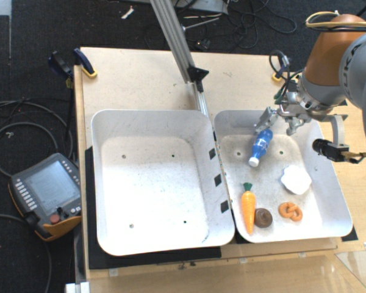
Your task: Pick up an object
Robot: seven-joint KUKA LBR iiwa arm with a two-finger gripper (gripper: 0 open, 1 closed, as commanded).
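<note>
Right, going left to right. The left bin (152, 182) holds nothing we'd pick, so we skip it. In the right bin (329, 224), furthest left is the toy carrot (248, 207), lying lengthwise near the inner wall, with a small brown round piece (263, 218) touching its right side. Further up is the blue bottle (260, 145), lying tilted, white cap toward us, base toward the back wall. Then the pretzel-shaped piece (290, 211) near the front, and a white lump (296, 180) just behind it.

The end effector (280, 116) sits over the back of the right bin, just beside the bottle's base. One finger looks close to the bottle or touching it, but we see nothing between the fingers; how wide they stand, we cannot tell from this angle.

We judge the bottle the likely target:
- probably light, hollow plastic
- stiff enough for a firm squeeze
- smooth and round, so it may roll or slip out sideways
- best grip across the mid-body, fingers square to its long axis, away from the cap end

The carrot is a decent fallback, though its neighbour crowds one side.
</note>
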